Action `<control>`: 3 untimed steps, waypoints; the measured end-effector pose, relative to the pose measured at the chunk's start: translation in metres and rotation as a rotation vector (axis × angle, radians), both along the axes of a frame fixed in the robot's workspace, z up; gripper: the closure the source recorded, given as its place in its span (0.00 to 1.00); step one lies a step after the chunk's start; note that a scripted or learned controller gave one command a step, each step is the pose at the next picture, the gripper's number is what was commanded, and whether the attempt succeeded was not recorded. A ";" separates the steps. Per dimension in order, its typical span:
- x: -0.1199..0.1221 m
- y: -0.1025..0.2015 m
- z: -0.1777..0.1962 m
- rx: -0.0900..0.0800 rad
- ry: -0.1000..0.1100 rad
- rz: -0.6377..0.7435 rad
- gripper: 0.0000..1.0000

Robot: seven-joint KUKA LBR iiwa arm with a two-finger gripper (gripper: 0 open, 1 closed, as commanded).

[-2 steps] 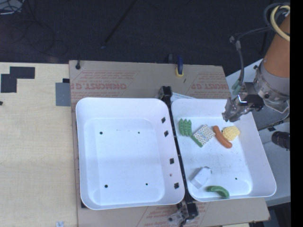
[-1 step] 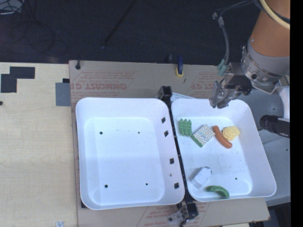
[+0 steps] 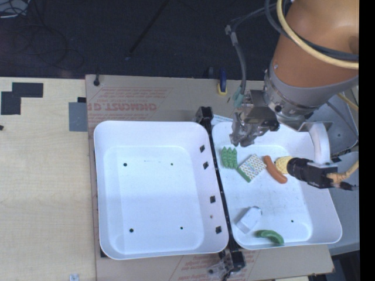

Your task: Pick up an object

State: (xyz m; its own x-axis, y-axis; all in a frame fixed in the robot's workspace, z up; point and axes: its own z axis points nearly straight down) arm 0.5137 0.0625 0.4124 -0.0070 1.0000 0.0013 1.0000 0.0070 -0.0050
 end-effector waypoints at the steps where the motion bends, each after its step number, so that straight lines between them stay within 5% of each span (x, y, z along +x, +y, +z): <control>1: 0.030 0.023 -0.019 -0.002 0.000 -0.005 1.00; 2: 0.066 0.032 0.055 -0.001 -0.011 -0.003 1.00; 3: 0.018 0.045 -0.087 -0.004 0.014 -0.008 1.00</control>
